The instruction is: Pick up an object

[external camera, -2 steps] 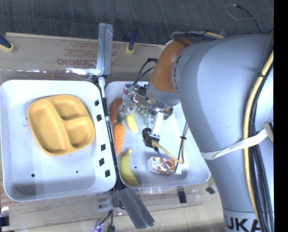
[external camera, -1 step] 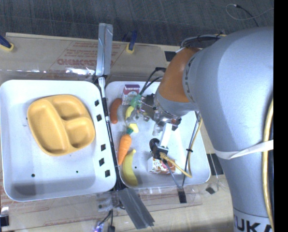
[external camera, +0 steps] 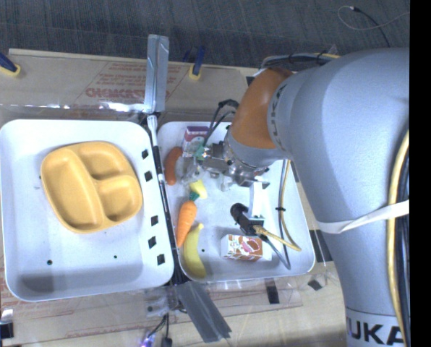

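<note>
My gripper [external camera: 192,159] is low over the far end of the right bin [external camera: 214,219], and from this angle I can't make out whether it is spread or closed, or whether anything sits in it. Closest to it are an orange-red piece [external camera: 171,165] just to its left against the divider wall, a small box [external camera: 196,131] just beyond it at the bin's far wall, and a yellow-green piece [external camera: 197,190] just nearer the camera. Further toward the near end lie a carrot [external camera: 186,221] and a banana [external camera: 194,251], touching end to side along the left wall, with a carton [external camera: 243,247] beside them. The left bin [external camera: 27,266] holds a yellow divided tray [external camera: 91,185]. Both bins rest on a counter [external camera: 92,303] covered with printed cardboard [external camera: 121,82], blue clamps [external camera: 194,56] at its far edge, dark carpet floor [external camera: 92,13] beyond.
</note>
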Controlling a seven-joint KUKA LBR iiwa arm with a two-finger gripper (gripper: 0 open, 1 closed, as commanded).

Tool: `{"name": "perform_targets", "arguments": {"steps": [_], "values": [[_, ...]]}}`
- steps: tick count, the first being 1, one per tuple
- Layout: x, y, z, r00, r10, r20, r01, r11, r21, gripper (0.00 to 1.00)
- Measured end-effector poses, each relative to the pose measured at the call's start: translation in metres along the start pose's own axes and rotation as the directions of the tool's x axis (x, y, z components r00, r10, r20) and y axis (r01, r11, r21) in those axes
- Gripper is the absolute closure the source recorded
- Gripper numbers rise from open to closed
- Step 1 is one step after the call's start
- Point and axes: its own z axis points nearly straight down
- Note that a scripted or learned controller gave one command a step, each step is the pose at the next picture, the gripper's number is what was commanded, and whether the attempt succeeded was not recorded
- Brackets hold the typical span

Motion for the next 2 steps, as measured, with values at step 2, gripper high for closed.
{"name": "perform_targets", "arguments": {"steps": [2], "values": [[0.057, 0.007, -0.101, 0.989, -0.146, -0.001, 0.146, 0.989, 0.000, 1.00]]}}
